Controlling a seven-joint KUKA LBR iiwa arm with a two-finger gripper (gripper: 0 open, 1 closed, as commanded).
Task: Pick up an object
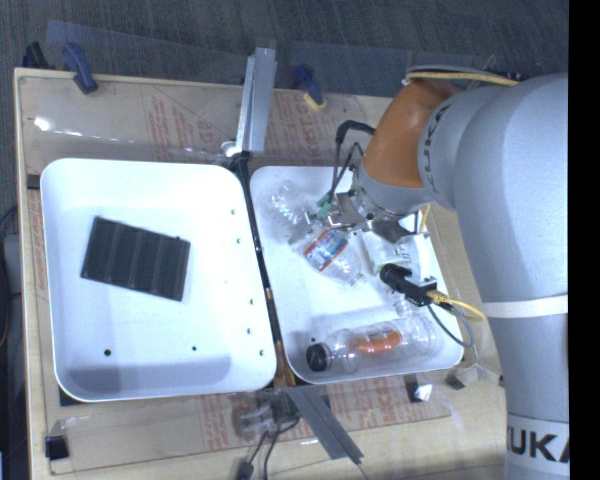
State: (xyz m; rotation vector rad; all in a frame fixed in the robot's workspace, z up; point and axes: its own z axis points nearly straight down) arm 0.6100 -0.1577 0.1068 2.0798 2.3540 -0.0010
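KUKA arm reaches into the right bin point(280, 308) on the desk, its gripper point(348, 216) low over a small clear bottle with a red-and-blue label point(327, 250).

The bottle lies on its side near the bin's middle, long axis running diagonally, upper right to lower left; which end carries the cap is unclear. It looks light, thin-walled and slick, best pinched across its labelled waist. Whether the gripper is apart or closed cannot be told. A larger clear bottle point(365, 346) lies along the near wall; a dark ridged pad point(136, 258) lies in the left bin point(60, 298).
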